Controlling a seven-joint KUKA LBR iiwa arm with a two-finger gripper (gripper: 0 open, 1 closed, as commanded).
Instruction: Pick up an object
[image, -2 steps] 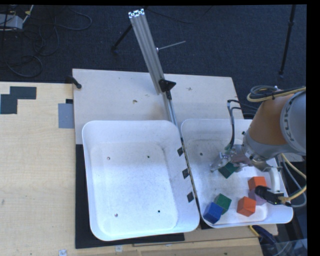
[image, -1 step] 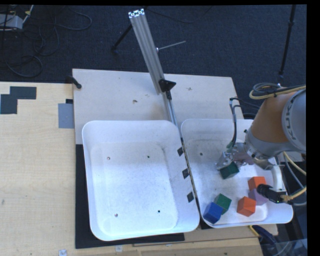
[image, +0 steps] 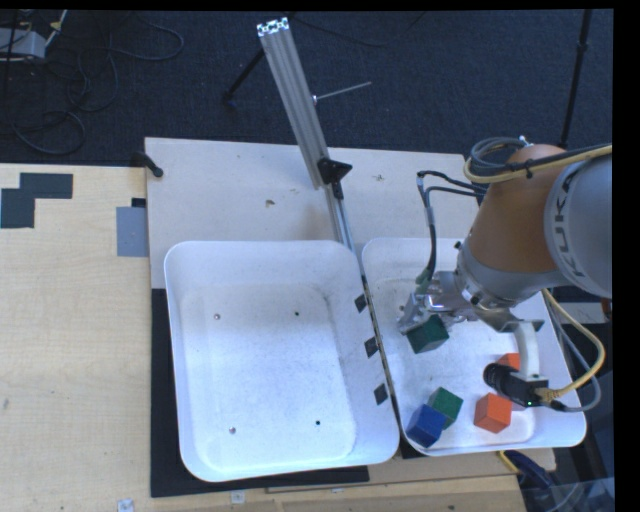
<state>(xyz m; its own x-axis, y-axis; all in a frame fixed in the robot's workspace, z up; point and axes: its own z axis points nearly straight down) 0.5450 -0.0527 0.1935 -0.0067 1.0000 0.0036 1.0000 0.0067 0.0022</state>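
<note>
My gripper (image: 428, 322) hangs over the right bin (image: 400, 270), near its left wall. A dark green block (image: 428, 335) sits between its metal fingers, tilted and seemingly lifted off the bin floor. Lower in the same bin lie a lighter green block (image: 446, 404), a blue block (image: 425, 425) touching it, and an orange block (image: 492, 412). A second small orange piece (image: 511, 360) peeks out beside the arm.
The left bin (image: 260, 360) lies beside the right one, divided by a ridge with black clips. A slanted aluminium bar (image: 300, 110) rises behind the bins. A black cable connector (image: 510, 383) and yellow cable trail at the right bin's lower right.
</note>
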